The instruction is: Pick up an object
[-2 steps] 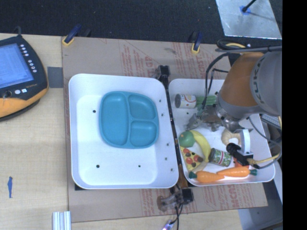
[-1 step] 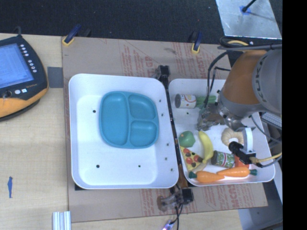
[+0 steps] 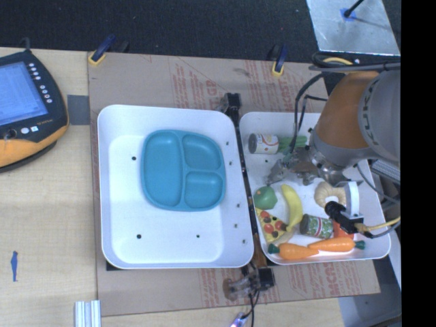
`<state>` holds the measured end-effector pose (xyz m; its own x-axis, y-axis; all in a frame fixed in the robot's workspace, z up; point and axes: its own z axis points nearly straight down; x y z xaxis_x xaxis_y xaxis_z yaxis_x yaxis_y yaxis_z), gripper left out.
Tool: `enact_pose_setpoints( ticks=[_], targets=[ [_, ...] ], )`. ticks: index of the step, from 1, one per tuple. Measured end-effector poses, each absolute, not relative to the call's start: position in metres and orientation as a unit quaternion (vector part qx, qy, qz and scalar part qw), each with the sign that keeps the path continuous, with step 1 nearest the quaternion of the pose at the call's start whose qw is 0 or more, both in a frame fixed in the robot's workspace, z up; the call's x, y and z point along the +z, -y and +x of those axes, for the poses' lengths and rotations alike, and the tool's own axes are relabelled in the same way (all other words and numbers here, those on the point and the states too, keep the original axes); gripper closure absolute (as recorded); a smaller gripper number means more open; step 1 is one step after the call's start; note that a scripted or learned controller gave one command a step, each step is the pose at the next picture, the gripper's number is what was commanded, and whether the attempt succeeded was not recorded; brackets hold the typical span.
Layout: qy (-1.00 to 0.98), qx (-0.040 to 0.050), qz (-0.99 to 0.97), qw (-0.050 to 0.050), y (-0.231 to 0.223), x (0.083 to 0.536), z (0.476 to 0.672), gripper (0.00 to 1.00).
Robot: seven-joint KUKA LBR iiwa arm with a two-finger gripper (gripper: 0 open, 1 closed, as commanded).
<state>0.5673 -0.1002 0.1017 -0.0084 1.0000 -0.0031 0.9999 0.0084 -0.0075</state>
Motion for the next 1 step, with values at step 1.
enact_pose_setpoints(
  ticks=[1],
  targets=[
    [0.711, 0.0048, -0.704, 0.002, 0.1014, 0.1118, 0.5673, 1.00]
  ],
)
